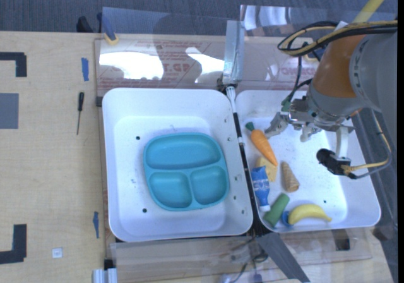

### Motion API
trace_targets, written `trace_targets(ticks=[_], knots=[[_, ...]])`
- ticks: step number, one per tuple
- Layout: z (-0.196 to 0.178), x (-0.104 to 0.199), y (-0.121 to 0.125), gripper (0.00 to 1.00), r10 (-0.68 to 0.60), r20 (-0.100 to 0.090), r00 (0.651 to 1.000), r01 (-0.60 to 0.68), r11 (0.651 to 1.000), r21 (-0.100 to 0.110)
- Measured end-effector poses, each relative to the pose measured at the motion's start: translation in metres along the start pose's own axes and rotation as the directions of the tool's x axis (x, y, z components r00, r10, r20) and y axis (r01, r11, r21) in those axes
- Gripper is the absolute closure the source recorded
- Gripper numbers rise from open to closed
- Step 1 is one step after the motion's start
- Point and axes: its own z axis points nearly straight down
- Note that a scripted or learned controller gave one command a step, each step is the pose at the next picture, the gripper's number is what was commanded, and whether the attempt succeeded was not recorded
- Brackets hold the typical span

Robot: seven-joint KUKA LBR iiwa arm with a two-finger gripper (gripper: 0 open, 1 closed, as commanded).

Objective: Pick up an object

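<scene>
We can read no text anywhere. Faint reddish print runs across the clear panel behind the left bin, but it stays too blurred to make out.

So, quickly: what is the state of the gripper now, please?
Gripper: open, holding nothing, over the right bin near the carrot.

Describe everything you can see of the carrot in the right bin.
The carrot is a small orange toy with a green stub at its upper left end, smooth and plastic-looking. It lies flat on the floor of the right bin, near that bin's left wall, slanting from upper left down to lower right. Its lower tip meets a pale yellow piece beside the blue packet. The gripper hangs to its right, apart from it.
</scene>
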Motion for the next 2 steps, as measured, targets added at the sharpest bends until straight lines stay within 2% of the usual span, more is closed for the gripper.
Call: trace_targets(ticks=[1, 2], knots=[[-0.0093, -0.0018, -0.0001, 1.0, 0.001, 0.002, 1.0, -0.001, 1.0, 0.0], [-0.0086, -0.0018, -0.0003, 0.0, 0.001, 0.003, 1.0, -0.001, 1.0, 0.001]])
